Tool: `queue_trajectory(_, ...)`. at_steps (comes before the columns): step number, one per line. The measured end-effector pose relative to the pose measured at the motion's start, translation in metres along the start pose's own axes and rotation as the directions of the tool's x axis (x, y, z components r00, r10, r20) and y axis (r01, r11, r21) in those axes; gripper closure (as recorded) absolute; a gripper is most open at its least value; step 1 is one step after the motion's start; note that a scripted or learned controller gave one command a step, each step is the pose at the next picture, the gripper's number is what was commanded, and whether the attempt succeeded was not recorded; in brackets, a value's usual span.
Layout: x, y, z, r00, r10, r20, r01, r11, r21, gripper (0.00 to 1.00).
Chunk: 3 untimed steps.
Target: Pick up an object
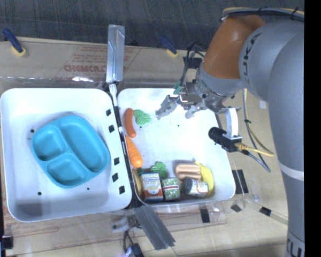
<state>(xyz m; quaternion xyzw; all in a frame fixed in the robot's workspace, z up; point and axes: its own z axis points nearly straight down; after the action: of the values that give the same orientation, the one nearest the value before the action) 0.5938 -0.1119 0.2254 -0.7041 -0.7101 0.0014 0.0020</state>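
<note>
My gripper (178,110) hangs open over the upper middle of the right bin (203,138), with nothing between its fingers. Just to its left lie a red sausage (129,122) and a small green leafy piece (143,118), apart from the fingers. An orange carrot (134,153) lies along the bin's left wall. Along the near wall sit a broccoli (159,168), a hot dog in a bun (188,170), a banana (206,176), a juice box (151,186), a green carton (170,189) and a dark can (188,186).
The left bin (21,106) holds a blue divided plate (69,150). A metal divider bar (115,52) stands between the bins at the far side. The arm's grey body and orange band (230,42) cover the right bin's far right corner.
</note>
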Motion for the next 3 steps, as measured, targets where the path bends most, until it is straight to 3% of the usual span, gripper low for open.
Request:
queue_trajectory(1,-0.093,-0.002,0.078,0.999,0.044,0.001,-0.044,0.999,0.007,0.00)
queue_trajectory(3,-0.090,-0.116,0.134,0.999,0.050,-0.001,-0.050,0.999,-0.004,0.00)
